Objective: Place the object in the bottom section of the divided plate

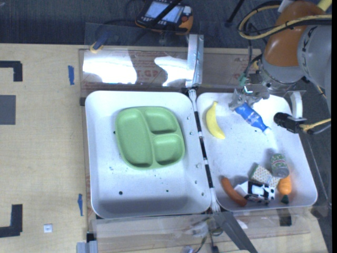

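On the left, the green divided plate lies bare in the left bin, so you are at the pickup step. Across the divider, a banana lies loose in the right bin; beside it the gripper meets a blue bottle. You cannot tell the finger state. Next, confirm a grasp and lift. No label is legible.

You see a pale wooden bench top with black tape marks at left. Beyond it, dark blue carpet, a handheld controller and black tripod legs.
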Robot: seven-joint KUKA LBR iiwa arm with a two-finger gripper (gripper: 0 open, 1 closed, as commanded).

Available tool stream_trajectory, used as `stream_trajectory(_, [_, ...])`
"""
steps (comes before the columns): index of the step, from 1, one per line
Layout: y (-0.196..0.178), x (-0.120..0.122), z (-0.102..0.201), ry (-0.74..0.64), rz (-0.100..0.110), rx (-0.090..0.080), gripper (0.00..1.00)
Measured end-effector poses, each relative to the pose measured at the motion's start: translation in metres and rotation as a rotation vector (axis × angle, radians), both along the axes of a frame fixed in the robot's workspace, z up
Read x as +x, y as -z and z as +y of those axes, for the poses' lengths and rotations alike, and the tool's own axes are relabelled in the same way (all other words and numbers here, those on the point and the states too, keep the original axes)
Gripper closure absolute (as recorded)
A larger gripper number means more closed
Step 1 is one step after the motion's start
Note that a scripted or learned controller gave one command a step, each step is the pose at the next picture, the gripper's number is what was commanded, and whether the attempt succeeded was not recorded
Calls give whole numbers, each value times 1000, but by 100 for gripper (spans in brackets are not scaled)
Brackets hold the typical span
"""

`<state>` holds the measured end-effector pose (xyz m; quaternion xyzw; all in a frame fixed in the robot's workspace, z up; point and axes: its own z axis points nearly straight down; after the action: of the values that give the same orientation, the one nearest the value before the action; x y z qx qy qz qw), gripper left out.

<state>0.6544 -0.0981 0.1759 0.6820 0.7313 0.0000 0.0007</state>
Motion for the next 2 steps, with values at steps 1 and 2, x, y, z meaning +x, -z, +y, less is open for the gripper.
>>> stream_trajectory(1, [-9, 5, 99, -82, -2, 1, 100])
stream_trajectory(2, [-9, -30, 27, 83, 3, 1, 100])
